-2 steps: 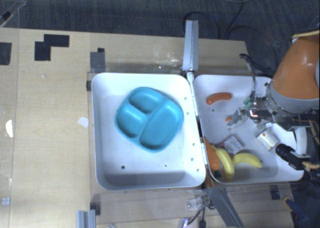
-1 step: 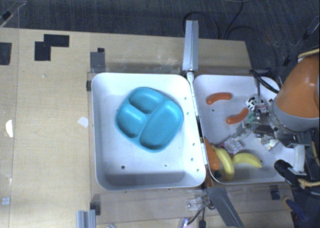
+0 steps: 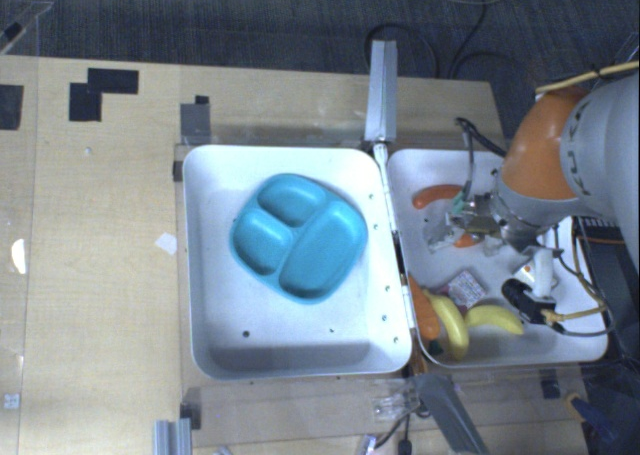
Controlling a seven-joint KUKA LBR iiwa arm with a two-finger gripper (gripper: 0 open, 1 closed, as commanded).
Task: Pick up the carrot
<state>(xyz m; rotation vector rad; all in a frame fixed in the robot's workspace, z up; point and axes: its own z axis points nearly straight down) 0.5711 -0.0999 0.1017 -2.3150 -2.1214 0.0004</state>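
Camera view, near edge: you have bananas point(image 3: 470, 321) lying along the right bin's point(image 3: 590, 348) near wall, with an orange thing point(image 3: 427, 315), possibly a carrot, wedged in the near-left corner touching them
Small packet: a flat grey wrapper point(image 3: 465, 288) lies just beyond the bananas, between them and the tool
Tool: the tool point(image 3: 462, 223) hangs low over the middle of the right bin; you cannot tell how wide it stands, and nothing is plainly seen held in it
Small orange piece: a bit of orange point(image 3: 466, 239) shows right at the tool tip, too small to name
Carrot: the likeliest carrot point(image 3: 438, 196) lies just beyond the tool near the bin's far-left part, close to the dividing wall
Why so placed: I judge the tool sits low and left to reach that carrot
In the way: the wall and the arm's own cables point(image 3: 555, 308) crowd your approach
Left bin: a blue divided plate point(image 3: 298, 236) rests mid left bin point(image 3: 215, 338), well apart
Bench: black marks point(image 3: 100, 91) at the bench's point(image 3: 90, 273) far left
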